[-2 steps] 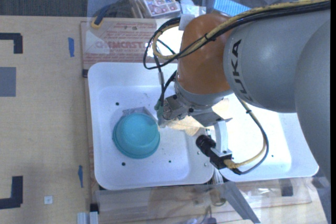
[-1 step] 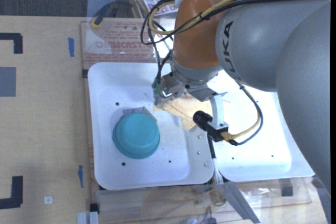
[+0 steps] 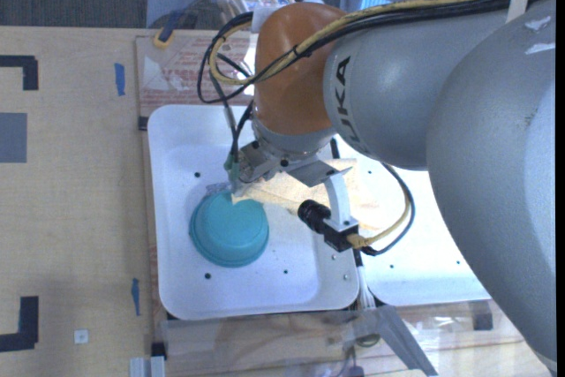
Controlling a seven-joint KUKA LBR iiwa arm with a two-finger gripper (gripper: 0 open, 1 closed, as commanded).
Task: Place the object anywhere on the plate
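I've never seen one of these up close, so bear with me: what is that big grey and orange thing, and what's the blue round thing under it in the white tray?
The picture comes from a camera fixed above the bench, looking down at a slant. The grey and orange thing is a robot arm reaching in from the right. Its gripper hangs over the left white bin, right at the edge of a teal plate lying in that bin. Its tip is too hidden to tell whether it holds anything. A second white bin sits to the right, mostly covered by the arm.
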